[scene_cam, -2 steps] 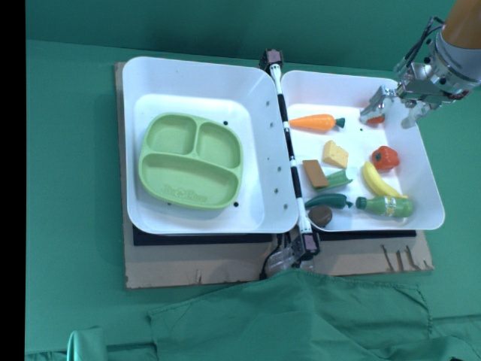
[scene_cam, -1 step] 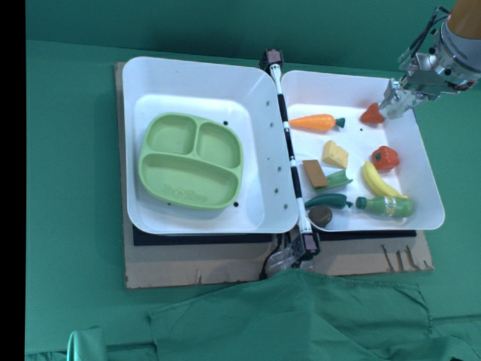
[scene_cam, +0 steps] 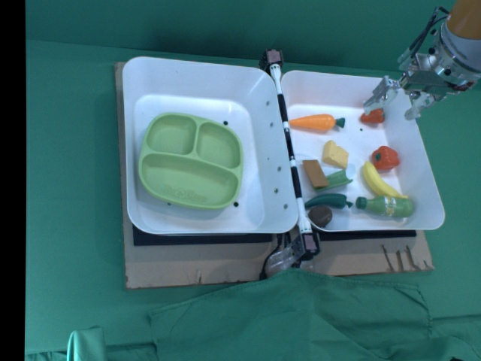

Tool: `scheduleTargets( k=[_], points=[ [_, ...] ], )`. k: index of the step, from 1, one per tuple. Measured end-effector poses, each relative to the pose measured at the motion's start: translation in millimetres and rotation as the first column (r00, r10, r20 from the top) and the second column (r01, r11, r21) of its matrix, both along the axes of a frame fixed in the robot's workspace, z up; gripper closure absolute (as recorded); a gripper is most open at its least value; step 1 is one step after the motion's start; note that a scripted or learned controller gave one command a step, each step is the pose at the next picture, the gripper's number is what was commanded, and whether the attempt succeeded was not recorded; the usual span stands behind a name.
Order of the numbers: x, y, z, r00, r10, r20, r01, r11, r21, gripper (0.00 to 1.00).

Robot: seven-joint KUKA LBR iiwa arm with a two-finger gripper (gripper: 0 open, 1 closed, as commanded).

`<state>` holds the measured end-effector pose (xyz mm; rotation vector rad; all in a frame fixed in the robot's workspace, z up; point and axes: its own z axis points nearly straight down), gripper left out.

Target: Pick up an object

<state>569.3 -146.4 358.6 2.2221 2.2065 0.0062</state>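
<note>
I see a small red toy (scene_cam: 372, 116) at the far edge of the right bin (scene_cam: 425, 173), my gripper (scene_cam: 398, 102) hanging over it, fingers spread apart and holding nothing, arm slanting in from upper right, carrot (scene_cam: 313, 122) nearby.

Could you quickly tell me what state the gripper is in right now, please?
Gripper: open, fingers spread, holding nothing, above the right bin's far corner near a small red toy.

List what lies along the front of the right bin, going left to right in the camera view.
Brown round piece → dark green cucumber → green bottle, lying on its side by the bin's right front corner.
</note>
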Motion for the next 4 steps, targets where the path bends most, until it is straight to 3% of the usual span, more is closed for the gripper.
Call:
scheduleTargets(
  k=[1, 2, 3, 4],
  points=[
    [1, -1, 13, 1.0, -0.003, 0.008, 0.003, 1.0, -0.002, 1.0],
    [1, -1, 13, 1.0, -0.003, 0.006, 0.003, 1.0, -0.002, 0.0],
    [1, -2, 26, 1.0, -0.006, 0.014, 0.007, 1.0, -0.004, 1.0],
    [-20, 55, 80, 1.0, 0.01, 0.001, -0.01, 1.0, 0.003, 1.0]
  ],
)
